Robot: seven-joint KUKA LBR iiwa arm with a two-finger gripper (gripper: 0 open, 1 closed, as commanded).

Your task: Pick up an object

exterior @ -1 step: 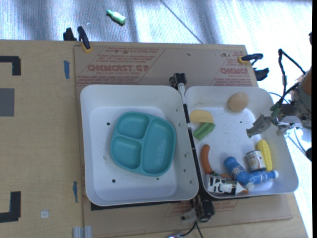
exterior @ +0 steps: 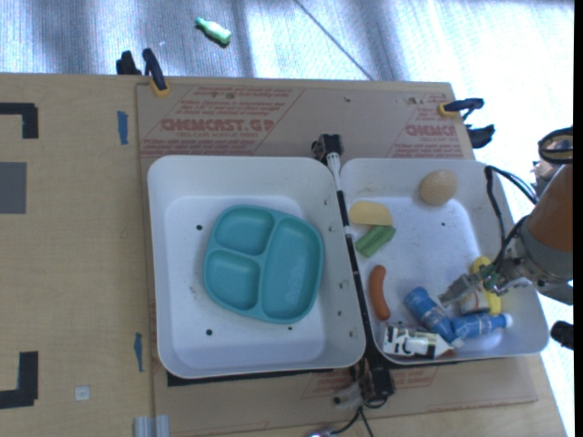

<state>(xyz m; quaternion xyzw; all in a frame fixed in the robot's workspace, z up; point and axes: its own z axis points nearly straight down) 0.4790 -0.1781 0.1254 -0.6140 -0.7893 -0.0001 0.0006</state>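
My gripper [exterior: 469,287] hangs low over the right bin [exterior: 458,221], near its right wall, with the arm reaching in from the right. It is just above two blue tubes: one [exterior: 426,308] lies slanted to its lower left, the other [exterior: 475,324] lies flat below it. I see nothing clearly held. Elsewhere in this bin are a black and white pack [exterior: 410,341] at the front, an orange sausage [exterior: 379,291], a green pepper piece [exterior: 374,238], a yellow wedge [exterior: 371,213] and a tan ball [exterior: 438,188] at the back.
The left bin [exterior: 178,244] holds a teal divided plate [exterior: 264,264]. A black clip [exterior: 327,146] sits where the two bins meet at the back. Orange clamps [exterior: 155,71] pin the cardboard sheet under the bins.
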